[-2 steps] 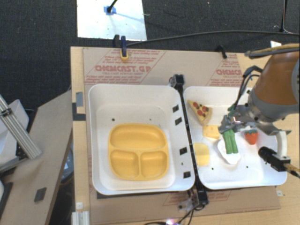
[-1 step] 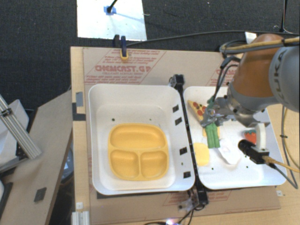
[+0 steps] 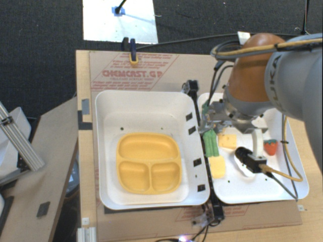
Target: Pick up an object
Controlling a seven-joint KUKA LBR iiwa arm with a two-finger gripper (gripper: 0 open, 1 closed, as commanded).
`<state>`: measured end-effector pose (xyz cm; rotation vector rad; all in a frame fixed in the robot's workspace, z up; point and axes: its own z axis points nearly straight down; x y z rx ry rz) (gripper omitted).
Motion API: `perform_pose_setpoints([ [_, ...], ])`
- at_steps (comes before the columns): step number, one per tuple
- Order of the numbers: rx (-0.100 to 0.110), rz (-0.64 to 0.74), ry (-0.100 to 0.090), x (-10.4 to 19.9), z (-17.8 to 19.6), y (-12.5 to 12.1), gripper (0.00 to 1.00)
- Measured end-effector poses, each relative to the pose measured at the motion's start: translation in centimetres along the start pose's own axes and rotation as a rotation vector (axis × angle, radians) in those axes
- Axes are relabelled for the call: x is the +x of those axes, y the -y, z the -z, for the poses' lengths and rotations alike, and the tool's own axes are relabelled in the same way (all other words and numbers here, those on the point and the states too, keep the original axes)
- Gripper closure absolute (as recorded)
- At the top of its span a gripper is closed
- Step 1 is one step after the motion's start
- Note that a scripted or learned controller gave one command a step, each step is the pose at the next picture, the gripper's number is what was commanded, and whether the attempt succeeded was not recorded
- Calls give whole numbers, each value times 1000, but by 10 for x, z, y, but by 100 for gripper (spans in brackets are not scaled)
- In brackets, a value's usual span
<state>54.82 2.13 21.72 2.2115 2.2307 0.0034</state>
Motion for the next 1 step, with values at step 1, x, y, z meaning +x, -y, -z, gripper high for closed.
perform_pose_setpoints([
  [1,-2,0,-1,49,13,-18,100],
])
